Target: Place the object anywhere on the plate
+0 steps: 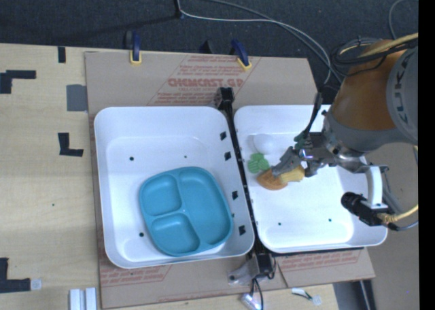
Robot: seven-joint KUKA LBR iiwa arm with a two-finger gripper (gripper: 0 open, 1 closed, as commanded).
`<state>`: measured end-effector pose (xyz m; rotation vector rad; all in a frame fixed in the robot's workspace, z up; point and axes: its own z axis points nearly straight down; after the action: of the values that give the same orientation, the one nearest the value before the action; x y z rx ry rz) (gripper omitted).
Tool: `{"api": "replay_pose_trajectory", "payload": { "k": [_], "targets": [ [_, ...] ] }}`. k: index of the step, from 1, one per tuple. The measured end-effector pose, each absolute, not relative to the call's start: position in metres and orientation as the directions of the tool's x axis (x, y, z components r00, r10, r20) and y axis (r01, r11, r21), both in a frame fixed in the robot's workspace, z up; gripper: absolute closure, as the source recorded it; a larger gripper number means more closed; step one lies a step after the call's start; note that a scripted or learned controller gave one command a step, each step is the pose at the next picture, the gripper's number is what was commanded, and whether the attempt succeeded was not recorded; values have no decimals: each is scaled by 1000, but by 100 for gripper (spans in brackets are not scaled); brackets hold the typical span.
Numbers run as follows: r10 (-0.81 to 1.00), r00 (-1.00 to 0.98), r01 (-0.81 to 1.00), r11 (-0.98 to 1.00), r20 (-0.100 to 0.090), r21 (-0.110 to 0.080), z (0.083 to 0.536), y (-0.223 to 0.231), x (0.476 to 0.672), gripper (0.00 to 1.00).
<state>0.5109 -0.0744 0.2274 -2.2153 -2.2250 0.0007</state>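
Note:
A blue three-compartment plate (pixel 185 211) lies in the left bin (pixel 115 132), toward its front. In the right bin (pixel 319 234), an orange and yellow toy food piece (pixel 279 179) rests near the left wall. A small green object (pixel 257 163) sits just beside it on its upper left. My gripper (pixel 291 164) hangs right over the yellow end of the food piece, reaching in from the right under the grey and orange arm (pixel 367 108). Whether it touches the piece is hidden by the wrist.
A pale, whitish object (pixel 264 143) lies behind the green one in the right bin. The divider between the bins (pixel 236 166) runs between the toy pieces and the plate. Cables cross the dark floor beyond the bench.

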Motion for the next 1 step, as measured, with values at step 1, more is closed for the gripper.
{"api": "replay_pose_trajectory", "payload": {
  "k": [1],
  "targets": [
    [1000, -4, 1000, 4, 1, -1, 230, -16, 497, 100]
  ]
}}
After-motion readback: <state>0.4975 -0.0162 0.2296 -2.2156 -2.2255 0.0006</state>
